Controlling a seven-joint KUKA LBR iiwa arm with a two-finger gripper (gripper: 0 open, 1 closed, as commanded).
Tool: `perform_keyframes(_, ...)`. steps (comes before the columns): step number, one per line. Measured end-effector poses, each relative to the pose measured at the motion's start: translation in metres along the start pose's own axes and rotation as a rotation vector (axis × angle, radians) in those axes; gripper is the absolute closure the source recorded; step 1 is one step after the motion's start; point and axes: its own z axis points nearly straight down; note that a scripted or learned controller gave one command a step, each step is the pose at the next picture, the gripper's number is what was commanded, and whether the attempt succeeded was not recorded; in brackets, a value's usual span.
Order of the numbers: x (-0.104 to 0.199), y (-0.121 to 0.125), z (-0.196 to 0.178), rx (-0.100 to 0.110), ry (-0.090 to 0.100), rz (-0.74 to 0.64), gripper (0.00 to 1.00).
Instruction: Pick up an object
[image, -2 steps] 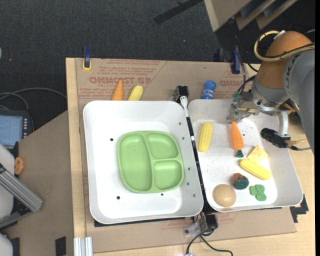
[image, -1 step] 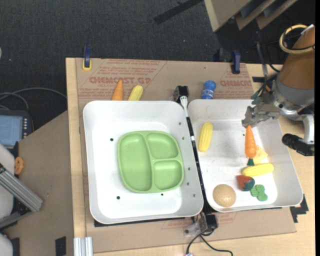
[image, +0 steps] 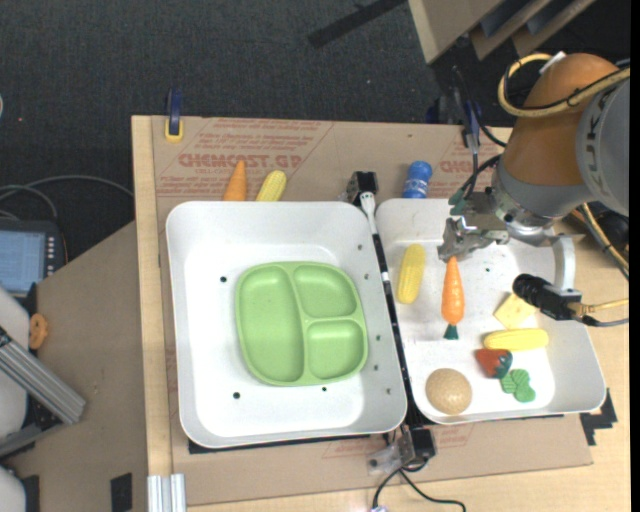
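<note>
The divided plate (image: 300, 322) lies in the left bin (image: 190, 300). In the right bin (image: 575, 375), the corn cob (image: 410, 273) lies left of the carrot (image: 453, 290), with the cheese wedge (image: 517, 312) farther right and the egg (image: 448, 390) nearest the front.

Bright, even overhead light, soft shadows, mild glare on the white bins (image: 190, 250), slightly soft focus.

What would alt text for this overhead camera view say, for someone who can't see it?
A grey and orange robot arm reaches from the right, its pincer just above a toy carrot in the right white bin, which also holds toy corn, cheese and other play food. The left white bin holds a green divided plate.
</note>
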Motion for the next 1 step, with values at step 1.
perform_keyframes(1,0.0394,-0.0192,-0.0402,-0.006,-0.003,0.002,1.00)
